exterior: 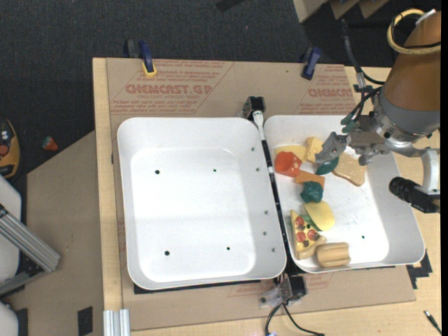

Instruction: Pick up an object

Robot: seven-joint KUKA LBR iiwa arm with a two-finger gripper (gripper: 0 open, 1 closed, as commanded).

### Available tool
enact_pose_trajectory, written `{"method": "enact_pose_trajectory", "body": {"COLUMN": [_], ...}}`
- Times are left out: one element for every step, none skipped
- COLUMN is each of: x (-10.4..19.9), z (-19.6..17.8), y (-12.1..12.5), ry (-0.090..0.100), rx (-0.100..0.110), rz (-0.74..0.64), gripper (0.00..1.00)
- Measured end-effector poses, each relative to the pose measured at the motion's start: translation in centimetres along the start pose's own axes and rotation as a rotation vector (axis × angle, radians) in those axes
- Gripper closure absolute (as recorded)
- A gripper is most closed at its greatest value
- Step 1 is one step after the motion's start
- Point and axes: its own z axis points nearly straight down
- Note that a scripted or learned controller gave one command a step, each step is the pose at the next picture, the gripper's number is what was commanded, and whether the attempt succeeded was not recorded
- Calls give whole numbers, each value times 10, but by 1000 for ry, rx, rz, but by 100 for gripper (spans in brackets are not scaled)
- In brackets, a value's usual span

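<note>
Two shallow white bins side by side on a brown board: left bin point(189, 201), right bin point(392, 236) holding toy food along its left side. Nearest the camera, a tan bread roll point(332, 255) at the near edge of the right bin, touching a pizza slice point(305, 234) just left of it. Slightly farther, a yellow lemon-like piece point(323, 216) resting against the pizza slice, with a dark green piece point(313, 193) touching its far side. Farther again, an orange carrot-like piece point(311, 179), then a red tomato-like piece point(287, 162) close to the bin's left wall. Beside that, to the right, a teal piece point(327, 165) directly under the gripper point(334, 151), and a tan toast slice point(350, 171) to the right of it. Farthest among the food, pale yellow cheese-like pieces point(308, 148) near the far left corner. Gripper down low over the far part of the right bin, grey, hung from the orange-banded arm point(413, 68) reaching in from the right; finger opening impossible to tell, and no certainty of anything held. Beyond the bins, a blue clamp point(146, 56) on the far left edge of the board and another blue clamp point(311, 63) on the far right.
</note>
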Motion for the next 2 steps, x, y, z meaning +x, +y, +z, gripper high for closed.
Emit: {"method": "enact_pose_trajectory", "body": {"x": [-14, -14], "z": [169, 150], "y": [26, 28], "ry": [1, -2], "rx": [6, -4], "rz": [1, 2], "gripper": [0, 100]}}
